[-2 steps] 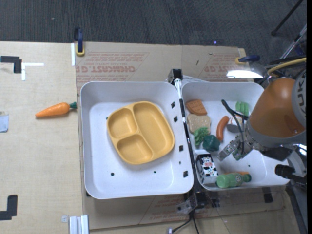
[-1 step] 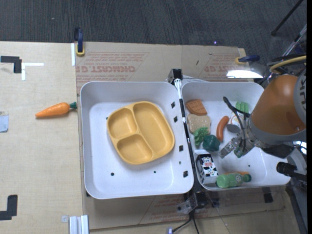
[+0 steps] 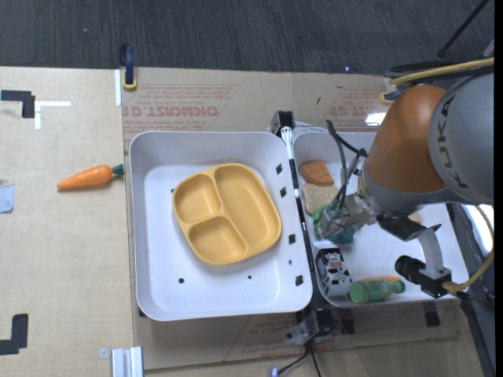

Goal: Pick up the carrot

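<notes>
One gripper: the gripper [image 3: 339, 225] sits low in the right bin, close to the divider between the two bins; whether it is spread or pressed together cannot be told, as the wrist covers it.
Arm: the grey arm [image 3: 464, 132] with its orange band [image 3: 409, 148] comes in from the right and hangs over the right bin.
Right bin: the right bin [image 3: 369, 289] lies just right of the divider and holds, around the gripper, a brown toast-like piece [image 3: 317, 171], a green bottle [image 3: 376, 290], and a small black-and-white item [image 3: 334, 267].
Left bin: the left bin [image 3: 157, 289] lies just left of the divider and holds a yellow three-part plate [image 3: 226, 212].
Carrot: the carrot [image 3: 88, 177] lies on the bare bench, outside both bins, just beyond the left bin's far wall from the divider; orange body, green stub end pointing toward that wall.
Step in hand: judged as not yet begun, since the gripper is well apart from the carrot.
Doing it well: lift clear of the right bin's clutter, cross the divider and the whole left bin above the plate, then descend with fingers set across the carrot's thick middle, not along its length, because the tapered tip would likely slip.
</notes>
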